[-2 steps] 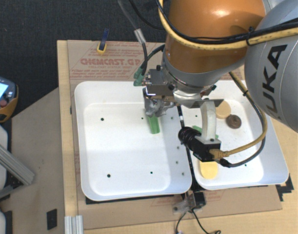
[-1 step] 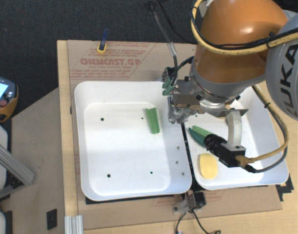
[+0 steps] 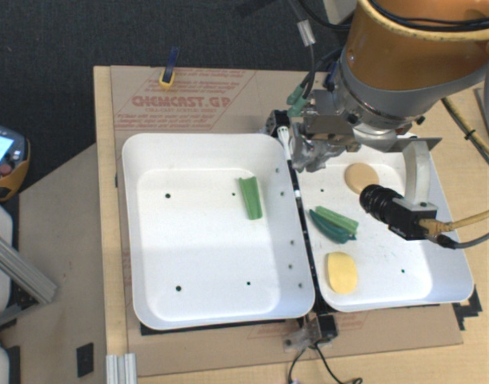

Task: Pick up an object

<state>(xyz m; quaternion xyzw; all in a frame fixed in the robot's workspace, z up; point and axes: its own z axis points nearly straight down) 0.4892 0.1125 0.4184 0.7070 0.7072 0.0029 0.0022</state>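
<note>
I am reaching in with my arm point(image 3: 420, 38) bent steeply down over the right bin point(image 3: 448, 282), my gripper point(image 3: 312, 160) hanging at its back left corner. The dark green piece point(image 3: 334, 223), yellow piece point(image 3: 342, 272) and tan piece point(image 3: 361, 177) are lying inside that bin.

Red print reading "CHEMCAST GP" stands on the brown board point(image 3: 188, 102) behind the bins

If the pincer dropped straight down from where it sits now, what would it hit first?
Probably bare floor of the right bin near the divider, at its far left corner. The pincer hangs short of the green piece and beside the tan piece, though depth is unclear.
</note>
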